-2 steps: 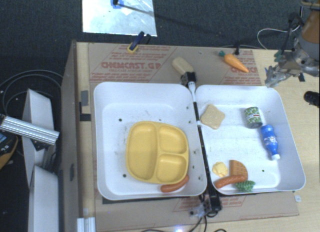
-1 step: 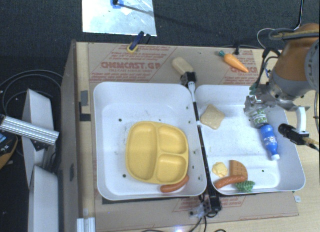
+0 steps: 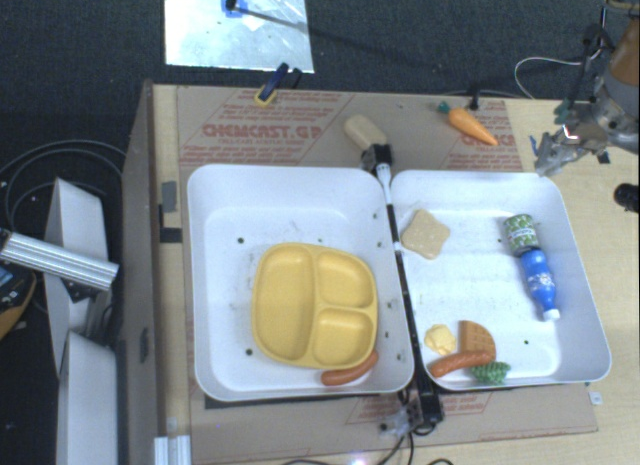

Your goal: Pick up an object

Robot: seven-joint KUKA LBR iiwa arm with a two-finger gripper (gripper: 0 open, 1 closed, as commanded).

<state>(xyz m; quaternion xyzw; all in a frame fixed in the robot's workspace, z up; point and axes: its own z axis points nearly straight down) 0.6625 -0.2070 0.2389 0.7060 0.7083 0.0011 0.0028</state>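
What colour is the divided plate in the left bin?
Yellow; the divided plate shows in the camera view.

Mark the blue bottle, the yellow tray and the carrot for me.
blue bottle (image 3: 537,278), camera view, on its blue body
yellow tray (image 3: 314,304), camera view, on the divider between compartments
carrot (image 3: 471,125), camera view, on its orange body

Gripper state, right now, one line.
Gripper: above the far right corner of the right bin, nothing visible between its fingers; open or shut cannot be told.
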